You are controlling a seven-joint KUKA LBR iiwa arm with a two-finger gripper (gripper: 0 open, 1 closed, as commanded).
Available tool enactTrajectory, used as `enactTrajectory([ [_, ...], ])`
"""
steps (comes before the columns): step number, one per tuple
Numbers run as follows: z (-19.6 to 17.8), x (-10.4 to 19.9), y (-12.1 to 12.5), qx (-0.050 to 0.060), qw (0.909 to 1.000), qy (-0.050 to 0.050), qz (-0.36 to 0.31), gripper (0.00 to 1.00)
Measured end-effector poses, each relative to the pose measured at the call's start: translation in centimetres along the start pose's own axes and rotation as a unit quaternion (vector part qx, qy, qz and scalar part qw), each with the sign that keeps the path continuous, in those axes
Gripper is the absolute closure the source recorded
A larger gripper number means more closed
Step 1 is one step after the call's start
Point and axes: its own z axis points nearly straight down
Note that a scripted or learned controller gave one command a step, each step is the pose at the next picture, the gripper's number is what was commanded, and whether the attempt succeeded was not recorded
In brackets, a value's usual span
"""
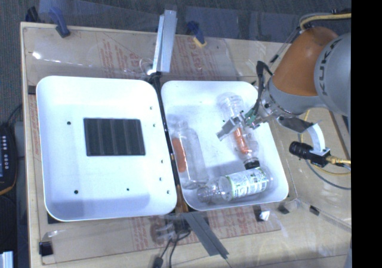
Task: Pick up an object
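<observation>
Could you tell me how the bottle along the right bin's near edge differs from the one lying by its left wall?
The near-edge bottle lies across the right bin; the left-wall bottle lies lengthwise along the wall. The near-edge bottle wears a pale printed label and a dark cap; the left-wall bottle shows an orange strip inside and no cap I can make out. The near-edge bottle looks slightly bulkier. Both are clear plastic, lying on their sides, apart from the gripper.

Arm [316, 70] cut off at frame's right. Gripper [239, 123] fingers too small to read. Clear bottle [234, 111] partly hidden beneath it.
</observation>
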Motion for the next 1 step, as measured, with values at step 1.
enactTrajectory([
  [1,-0.55,-0.93,2.17,0.000,0.9999,0.001,-0.010,0.00],
])
